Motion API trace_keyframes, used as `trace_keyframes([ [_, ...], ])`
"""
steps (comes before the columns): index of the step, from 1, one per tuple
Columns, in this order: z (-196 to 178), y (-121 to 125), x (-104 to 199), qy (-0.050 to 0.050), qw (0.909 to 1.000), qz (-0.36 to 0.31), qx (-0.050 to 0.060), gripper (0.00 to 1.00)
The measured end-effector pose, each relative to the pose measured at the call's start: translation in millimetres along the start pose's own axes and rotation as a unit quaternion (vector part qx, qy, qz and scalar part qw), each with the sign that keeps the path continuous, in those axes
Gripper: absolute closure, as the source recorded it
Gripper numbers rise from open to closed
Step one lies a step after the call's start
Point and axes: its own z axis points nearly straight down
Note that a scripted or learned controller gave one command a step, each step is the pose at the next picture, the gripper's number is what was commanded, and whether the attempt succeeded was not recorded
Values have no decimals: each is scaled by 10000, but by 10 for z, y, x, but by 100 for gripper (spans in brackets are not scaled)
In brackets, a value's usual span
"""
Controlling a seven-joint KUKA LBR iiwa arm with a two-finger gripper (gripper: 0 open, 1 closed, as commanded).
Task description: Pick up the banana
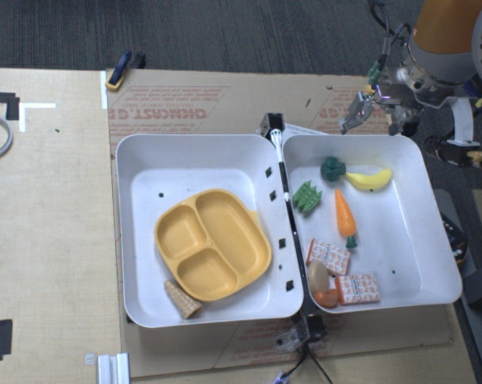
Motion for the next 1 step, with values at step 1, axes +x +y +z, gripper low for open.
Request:
trace_keyframes([
  [1,858,-194,-523,1,9980,-637,-3,0],
])
